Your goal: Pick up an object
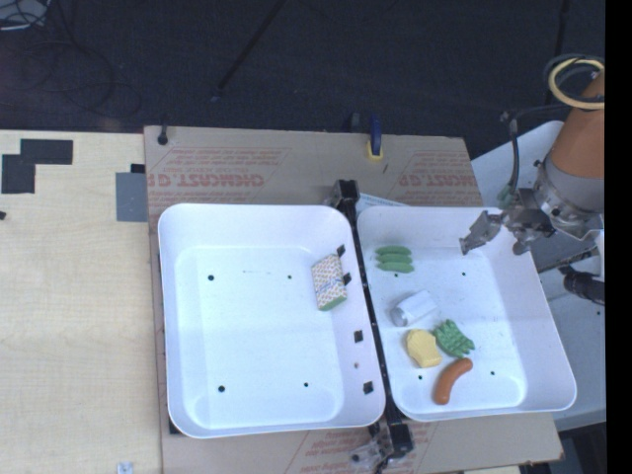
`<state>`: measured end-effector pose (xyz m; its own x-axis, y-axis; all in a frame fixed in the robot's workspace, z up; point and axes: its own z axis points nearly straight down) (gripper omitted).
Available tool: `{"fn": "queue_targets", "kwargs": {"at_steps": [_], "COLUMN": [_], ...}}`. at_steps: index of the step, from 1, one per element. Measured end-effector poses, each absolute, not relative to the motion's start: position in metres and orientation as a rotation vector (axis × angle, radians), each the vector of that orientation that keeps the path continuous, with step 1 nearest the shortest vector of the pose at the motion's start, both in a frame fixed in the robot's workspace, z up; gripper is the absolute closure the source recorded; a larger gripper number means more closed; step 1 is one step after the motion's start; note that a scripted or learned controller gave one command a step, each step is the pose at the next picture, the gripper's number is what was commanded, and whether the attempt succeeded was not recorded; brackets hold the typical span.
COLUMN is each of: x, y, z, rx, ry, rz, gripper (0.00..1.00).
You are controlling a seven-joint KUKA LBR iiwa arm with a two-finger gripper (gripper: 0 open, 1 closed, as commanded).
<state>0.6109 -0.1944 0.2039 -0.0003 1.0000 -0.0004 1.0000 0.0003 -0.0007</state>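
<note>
The right bin [548, 363] holds a green pea pod [394, 258], a small white cylinder [415, 308], a yellow lump [423, 348], a green leafy piece [455, 338] and an orange sausage shape [452, 380]. A patterned green-edged block [330, 282] leans against the right wall of the left bin [188, 314]. My gripper [492, 246] hangs above the far right part of the right bin, to the right of the pea pod. Its fingers are spread open with nothing between them.
A black divider clamp [348, 197] runs between the two bins. Cardboard [257, 166] lies under both bins. The arm's orange band [583, 136] and a coiled cable [573, 77] are at the far right. The left bin's floor is bare apart from the block.
</note>
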Motion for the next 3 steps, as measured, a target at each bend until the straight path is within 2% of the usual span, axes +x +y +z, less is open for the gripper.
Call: {"fn": "queue_targets", "kwargs": {"at_steps": [1, 2, 3], "x": [0.611, 0.605, 0.612], "y": [-0.195, -0.149, -0.104], "z": [0.214, 0.326, 0.418], "rx": [-2.219, -2.220, -2.219], "ry": [-2.222, -2.231, -2.232], "rz": [0.001, -0.008, -0.008], "gripper": [1.00, 1.00, 1.00]}}
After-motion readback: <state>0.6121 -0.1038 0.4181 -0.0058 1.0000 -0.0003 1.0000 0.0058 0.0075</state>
